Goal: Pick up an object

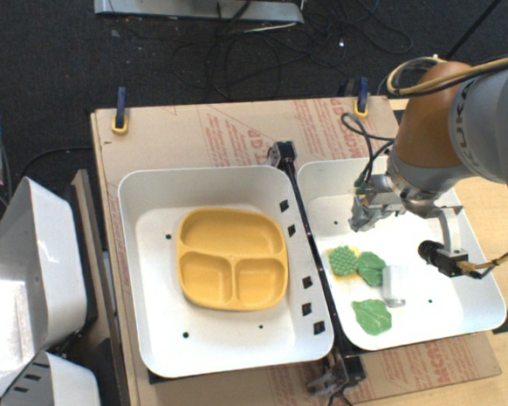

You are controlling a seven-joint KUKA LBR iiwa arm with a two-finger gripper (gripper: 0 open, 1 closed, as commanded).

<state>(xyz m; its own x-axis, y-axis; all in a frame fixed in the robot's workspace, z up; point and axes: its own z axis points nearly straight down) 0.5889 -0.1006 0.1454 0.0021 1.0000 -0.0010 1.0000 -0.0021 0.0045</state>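
Approach step is judged underway: gripper [366, 213], grip state untellable, is hung near right bin's [486, 315] back-left corner; descent onto green pieces [358, 264] is needed.

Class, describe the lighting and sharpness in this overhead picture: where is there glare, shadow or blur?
Camera view: even, bright light; the white bins look slightly washed out; the yellow tray casts almost no shadow; the green pieces are sharp; the pincer looks soft, details hard to read.
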